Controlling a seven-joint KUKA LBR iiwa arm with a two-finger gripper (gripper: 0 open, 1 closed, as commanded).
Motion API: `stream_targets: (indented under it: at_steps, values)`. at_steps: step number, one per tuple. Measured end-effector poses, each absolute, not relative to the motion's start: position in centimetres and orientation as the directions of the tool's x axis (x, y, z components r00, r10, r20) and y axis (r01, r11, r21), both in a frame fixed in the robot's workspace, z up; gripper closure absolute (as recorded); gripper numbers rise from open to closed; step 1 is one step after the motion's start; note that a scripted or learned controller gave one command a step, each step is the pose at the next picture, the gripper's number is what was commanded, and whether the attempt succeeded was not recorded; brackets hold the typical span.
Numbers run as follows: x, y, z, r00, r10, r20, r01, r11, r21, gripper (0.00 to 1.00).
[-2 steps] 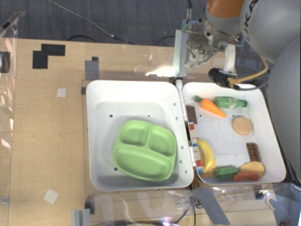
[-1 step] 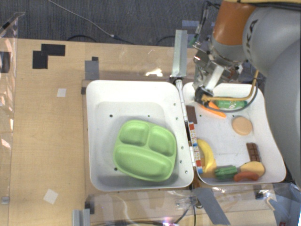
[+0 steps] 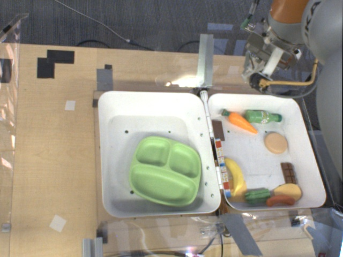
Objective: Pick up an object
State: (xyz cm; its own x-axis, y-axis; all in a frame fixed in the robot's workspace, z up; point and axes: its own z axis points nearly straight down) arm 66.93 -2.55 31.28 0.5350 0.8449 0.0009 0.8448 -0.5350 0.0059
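My grey arm with the orange band (image 3: pixel 316 20) sits at the far right corner, above and beyond the bench's back edge.

Left shallow white bin (image 3: pixel 107 143): holds one thing, a lime-green plastic plate with three compartments (image 3: pixel 166 170), lying flat toward the near side.

Right shallow white bin (image 3: pixel 257 162): holds all the small pieces.

My gripper (image 3: pixel 262 63) hangs outside the right bin, past its far rim and well apart from everything in it. I cannot tell how wide it stands. Nothing is visible in its grasp.

Contents of the right bin:
- yellow toy banana (image 3: pixel 236 176), by the left wall
- green plastic bottle (image 3: pixel 262 116), on its side at the far end
- orange toy carrot (image 3: pixel 241 122), touching the bottle's near side
- round tan disc (image 3: pixel 276 143), alone in the middle right
- yellow-orange rounded piece (image 3: pixel 288 190), dark green piece (image 3: pixel 257 195) and red piece (image 3: pixel 280 201), clustered at the near edge
- brown chocolate-like bar (image 3: pixel 288 171), just beyond that cluster
- thin brown bar (image 3: pixel 217 129), against the left wall

Progress, my reading: nothing is picked yet and every object rests in a bin. No descent has begun and no target is evident. What is left is choosing a piece, moving over it, lowering, closing and lifting. The tan disc, standing clear of its neighbours, looks the easiest.
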Motion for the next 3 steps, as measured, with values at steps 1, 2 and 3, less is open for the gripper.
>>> stream_targets:
  at_steps: [1,2,3]
  values:
    - [66.9,-0.4,31.7,0.825,0.565,0.003,0.565,-0.825,0.001,1.0]
    - [64.3,2.1,31.0,0.965,0.263,0.003,0.263,-0.965,-0.003,1.0]
    - [53.1,1.9,31.2,0.979,0.203,0.003,0.203,-0.979,-0.003,1.0]
